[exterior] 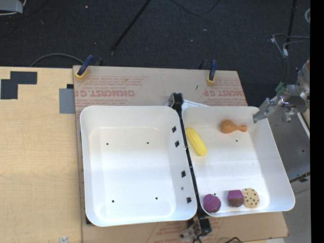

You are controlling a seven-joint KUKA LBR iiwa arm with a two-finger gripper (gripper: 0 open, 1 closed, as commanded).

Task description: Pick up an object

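the pick had not yet been made, as far as the view showed; the gripper [268,109] sat at the far right edge, just outside the upper right corner of the right bin [276,161], with nothing visible between its parts; whether it was open or closed could not be told, since it appeared small and blurred against the dark floor; so the whole of the work seemed left to do: choosing a thing, coming down over it, closing on it and lifting it clear.

every candidate lay in the right bin; nearest the gripper was an orange drumstick-shaped toy [232,127], lying flat near the upper wall, its thin end pointing right; a yellow corn cob [196,141] lay slantwise close beside the central divider [183,151]; along the near wall three small pieces sat in a row: a round purple piece [211,203], a squarish purple-red block [235,198], and a pale speckled cookie [250,197], the last two touching or nearly so; the left bin [101,135] rested beside it on the cardboard-covered surface [152,85].
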